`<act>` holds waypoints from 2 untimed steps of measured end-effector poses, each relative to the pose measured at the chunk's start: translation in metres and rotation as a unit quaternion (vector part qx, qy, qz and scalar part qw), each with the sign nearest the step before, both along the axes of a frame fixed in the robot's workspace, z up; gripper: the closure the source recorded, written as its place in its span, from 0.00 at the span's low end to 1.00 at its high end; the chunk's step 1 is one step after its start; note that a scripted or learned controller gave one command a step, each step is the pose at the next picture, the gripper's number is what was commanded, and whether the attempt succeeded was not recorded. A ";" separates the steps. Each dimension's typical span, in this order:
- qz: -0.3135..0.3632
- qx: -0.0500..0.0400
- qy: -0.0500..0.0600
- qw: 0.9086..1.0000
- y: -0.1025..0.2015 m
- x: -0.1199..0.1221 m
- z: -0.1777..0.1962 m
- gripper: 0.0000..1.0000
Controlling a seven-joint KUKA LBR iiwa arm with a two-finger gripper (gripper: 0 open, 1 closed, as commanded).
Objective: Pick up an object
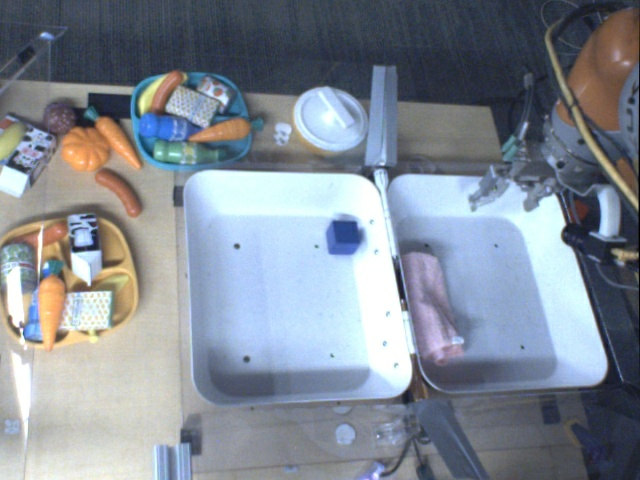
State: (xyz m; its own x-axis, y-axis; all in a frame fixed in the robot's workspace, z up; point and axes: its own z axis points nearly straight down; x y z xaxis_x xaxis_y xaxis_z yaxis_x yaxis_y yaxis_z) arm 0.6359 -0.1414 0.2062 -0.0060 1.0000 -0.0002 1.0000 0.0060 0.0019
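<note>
Judging the pink rolled cloth (432, 306) against the right bin's (575, 298) left wall as soft and light, we advise pinching its mid-roll, while the gripper (512, 185), fingers spread and empty, hovers over that bin's far edge.

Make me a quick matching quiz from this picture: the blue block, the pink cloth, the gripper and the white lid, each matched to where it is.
Things:
1. blue block
2. pink cloth
3. gripper
4. white lid

Places:
A. above the right bin's far rim
B. in the left bin
C. on the bench beyond the bins
D. in the right bin, along its left wall

Pairs: 1-B, 2-D, 3-A, 4-C
</note>
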 end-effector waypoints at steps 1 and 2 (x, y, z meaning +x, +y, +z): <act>0.122 0.000 -0.002 0.993 0.037 -0.025 -0.110 0.00; 0.089 -0.001 -0.002 0.996 0.045 0.034 -0.107 0.00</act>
State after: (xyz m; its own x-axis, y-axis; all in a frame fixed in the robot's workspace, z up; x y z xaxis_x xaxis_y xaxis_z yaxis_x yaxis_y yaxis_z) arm 0.6704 -0.0963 0.0988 -0.1837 0.9830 -0.0019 0.9830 0.1837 0.0055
